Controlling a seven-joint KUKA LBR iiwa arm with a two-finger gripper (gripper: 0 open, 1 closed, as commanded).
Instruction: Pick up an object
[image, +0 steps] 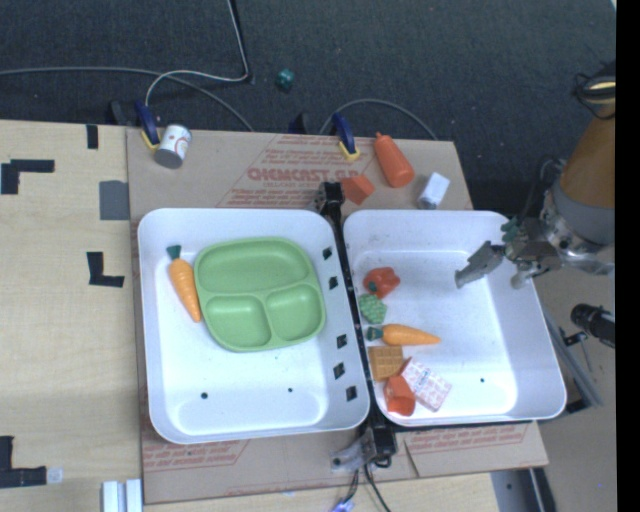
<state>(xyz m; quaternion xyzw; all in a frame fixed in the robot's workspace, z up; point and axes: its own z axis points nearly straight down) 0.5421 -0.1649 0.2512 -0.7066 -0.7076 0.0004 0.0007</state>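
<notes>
My claw (492, 264) hangs spread over the right bin (520, 340); I should centre above the carrot (410, 336) (it lies apart) before descending.

divided plate (262, 293) in left bin (160, 380), carrot (183, 287) just left

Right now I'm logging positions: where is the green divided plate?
The green divided plastic plate lies in the left white bin, with an orange toy carrot just beside it on its left.

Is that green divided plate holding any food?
Empty. The green plate shows bare compartments; the nearest carrot lies beside it in the bin.
</notes>
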